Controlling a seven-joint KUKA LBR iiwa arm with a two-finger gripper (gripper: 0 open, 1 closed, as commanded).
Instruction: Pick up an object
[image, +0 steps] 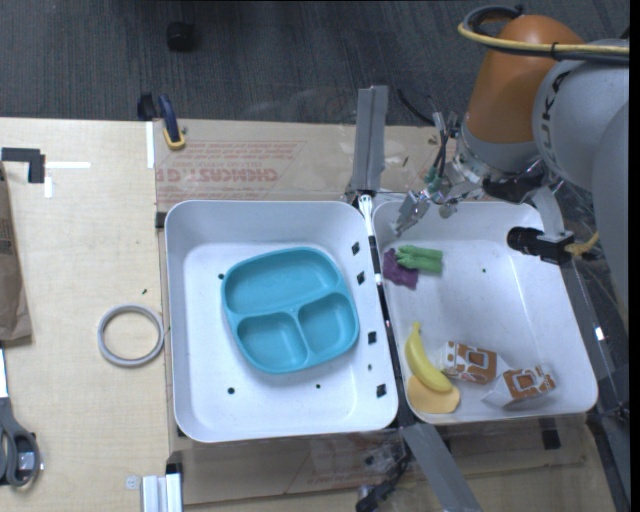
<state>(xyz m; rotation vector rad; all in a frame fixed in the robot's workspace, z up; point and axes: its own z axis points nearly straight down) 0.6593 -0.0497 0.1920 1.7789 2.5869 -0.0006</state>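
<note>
The gripper (420, 207) hangs at the right bin's (520, 300) twelve o'clock corner, fingers spread and grasping nothing. The green and purple toy (412, 263) lies just below it, likely the nearest candidate. A banana (425, 362) and two snack packets (498, 372) rest toward six o'clock. The left bin (190, 330) carries a blue divided plate (290, 310), probably the receiving side.

I see the wooden bench (80, 260) carrying two white bins (190, 330), both below-left of my gripper (425, 205), with a grey ring (130, 334) far left.
</note>
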